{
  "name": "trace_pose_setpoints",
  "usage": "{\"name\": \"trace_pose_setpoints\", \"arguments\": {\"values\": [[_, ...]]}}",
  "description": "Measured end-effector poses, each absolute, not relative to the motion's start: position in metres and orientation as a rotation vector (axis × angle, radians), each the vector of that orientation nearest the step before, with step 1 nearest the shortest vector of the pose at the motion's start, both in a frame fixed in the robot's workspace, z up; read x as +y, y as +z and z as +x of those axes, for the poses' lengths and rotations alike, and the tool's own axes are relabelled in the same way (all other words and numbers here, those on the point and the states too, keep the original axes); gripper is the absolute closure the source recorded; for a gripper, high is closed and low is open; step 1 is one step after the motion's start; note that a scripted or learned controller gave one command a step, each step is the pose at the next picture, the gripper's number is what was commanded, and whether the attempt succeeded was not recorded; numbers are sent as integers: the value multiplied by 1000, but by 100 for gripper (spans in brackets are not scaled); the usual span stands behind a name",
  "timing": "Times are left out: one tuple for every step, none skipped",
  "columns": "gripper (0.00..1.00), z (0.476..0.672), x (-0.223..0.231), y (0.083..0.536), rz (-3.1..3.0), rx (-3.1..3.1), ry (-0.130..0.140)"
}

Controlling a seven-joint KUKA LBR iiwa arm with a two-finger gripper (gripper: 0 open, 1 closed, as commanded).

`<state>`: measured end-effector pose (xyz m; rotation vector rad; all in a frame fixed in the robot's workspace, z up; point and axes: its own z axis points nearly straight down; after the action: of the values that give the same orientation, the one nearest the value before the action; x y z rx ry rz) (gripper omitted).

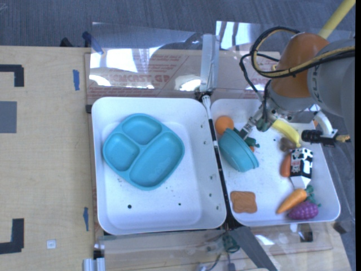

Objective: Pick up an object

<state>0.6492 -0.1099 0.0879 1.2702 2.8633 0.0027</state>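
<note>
The gripper (250, 130) stood low in the right bin (265, 219), near its far left corner, touching the teal bowl (238, 149); the spread of its grip could not be told. The bowl lay tilted beside an orange (224, 123). Judged light, rigid and slick, it is best taken by its thin rim.

Both bins (113, 219) are white, and the left one shows small dark specks. The divided plate (144, 150) and the bowl (238, 150) are teal blue. The round fruit (224, 123) is orange, the banana (286, 132) yellow, the carrot (291, 200) orange, the grapes (303, 210) purple, the cracker (243, 201) light brown. The counter (39, 168) is pale wood with black marks. The arm (333, 86) is grey with an orange band.
</note>
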Motion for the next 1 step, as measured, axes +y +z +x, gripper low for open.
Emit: {"name": "trace_pose_setpoints", "arguments": {"values": [[0, 641, -97, 88, 1529, 2736, 3]]}}
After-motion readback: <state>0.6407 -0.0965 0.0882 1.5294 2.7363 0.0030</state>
